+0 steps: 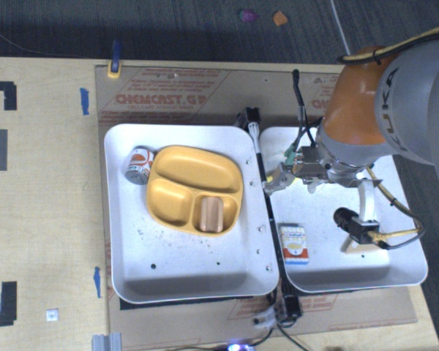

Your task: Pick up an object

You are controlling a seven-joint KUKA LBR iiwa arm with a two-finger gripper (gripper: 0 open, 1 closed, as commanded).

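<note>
At the near end of the right-hand white bin [336, 273], close to the divider between the two bins, lies a small white cardboard carton [293, 243]. It lies flat, printed face up, with bare floor to its right. Judgement: it is the likely object for the pick, being alone in the bin the arm works over and clear on most sides.

Appearance of the carton: rectangular, with a white upper portion, an orange-red lower panel and print too fine to read. Its flat sides should take a pinch across the short width.

Across the divider, the left-hand white bin [132, 258] holds a yellow moulded plastic tray [183, 170], set at a slant. A tan rounded block [211, 213] rests in the tray's near-right compartment, kept in place by the ridges.

Farther back, the gripper [276, 180] hangs over the far-left part of the right-hand bin, just beside the divider and well apart from the carton. How far the claw is open cannot be told at this angle, and no object is seen in its hold. The grey arm with an orange band [358, 115] reaches in from the right.

Farthest, a small red-and-white can [138, 164] lies on its side. It touches the tray's far-left rim near the bin's corner, an awkward spot for a grasp.
</note>
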